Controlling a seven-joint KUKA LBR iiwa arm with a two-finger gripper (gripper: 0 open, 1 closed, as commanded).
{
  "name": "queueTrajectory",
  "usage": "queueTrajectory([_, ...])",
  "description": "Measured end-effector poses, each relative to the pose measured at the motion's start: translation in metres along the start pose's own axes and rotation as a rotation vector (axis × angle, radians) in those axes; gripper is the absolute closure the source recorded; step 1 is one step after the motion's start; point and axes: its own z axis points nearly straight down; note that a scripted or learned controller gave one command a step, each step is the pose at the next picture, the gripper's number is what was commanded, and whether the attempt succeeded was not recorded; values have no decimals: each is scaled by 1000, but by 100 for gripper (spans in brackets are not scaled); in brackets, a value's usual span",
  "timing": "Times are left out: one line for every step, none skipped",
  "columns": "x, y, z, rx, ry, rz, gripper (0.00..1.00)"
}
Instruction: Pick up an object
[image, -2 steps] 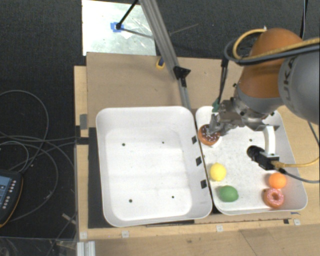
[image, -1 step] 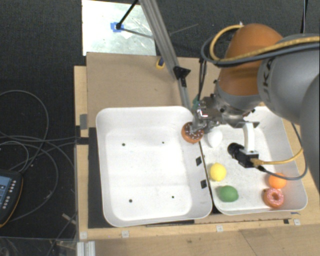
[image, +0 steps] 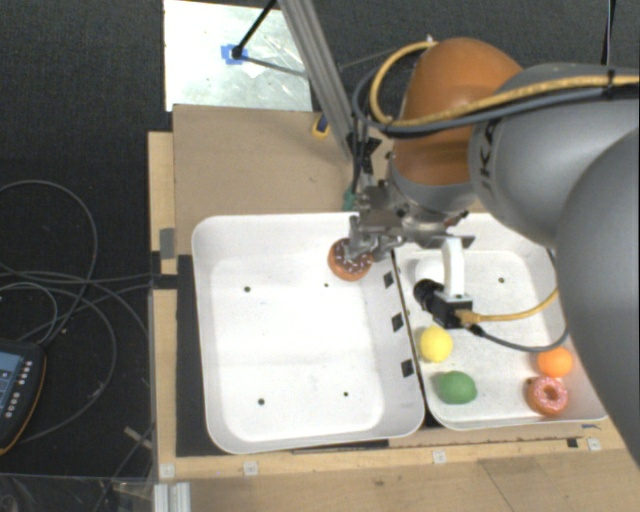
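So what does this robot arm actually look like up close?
The arm is bulky, rounded and grey, with a glossy orange band above the wrist. Yellow and black cables loop over it. The gripper is a small block of grey metal, and a white bracket with a black plug sits beside it.

Brown sprinkled doughnut (image: 349, 262) under end effector (image: 362, 240)

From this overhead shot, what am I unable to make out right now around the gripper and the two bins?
- Gripper fingers: hidden under its own body, above the brown donut in the left bin.
- Grip on that donut: cannot tell.
- Right bin far-right part: covered by the arm.
- Orange ball: partly hidden by the arm.
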Motion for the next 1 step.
queueTrajectory([-4,0,0,1,-3,4,0])
